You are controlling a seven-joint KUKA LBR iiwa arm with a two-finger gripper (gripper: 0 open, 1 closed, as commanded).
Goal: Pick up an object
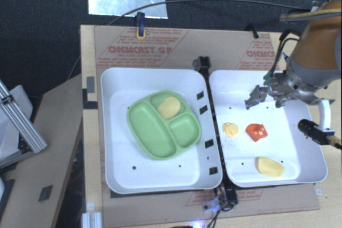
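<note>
Running this one remote rn. Two white bins side by side. Left bin (pixel 115 115) has a green divided plate (pixel 155 139) w/ a pale yellow lump (pixel 170 108) sitting in its upper compartment. Right bin (pixel 235 85) is where the loose stuff is: a small yellow piece (pixel 230 129) near the divider, a red piece (pixel 256 132) just beside it toward the arm side, and a bigger yellow wedge (pixel 270 167) lower down, apart from the other two.

Gripper (pixel 262 94) hangs over the upper part of the right bin, above and well clear of all three pieces. Nothing in it. Whether it's spread or pinched together, can't tell from this angle, it's just a dark cluster of metal tbh.

Closest candidate imo is the red piece. Looks like toy food, so I'd guess light, hard plastic, prob a bit slick, not fragile. It's got some facets, so I'd come straight down and pinch across the narrow middle. The small yellow one looks rounder and could squirt out sideways. The wedge is longer, so grab across its short width, not lengthwise.
</note>
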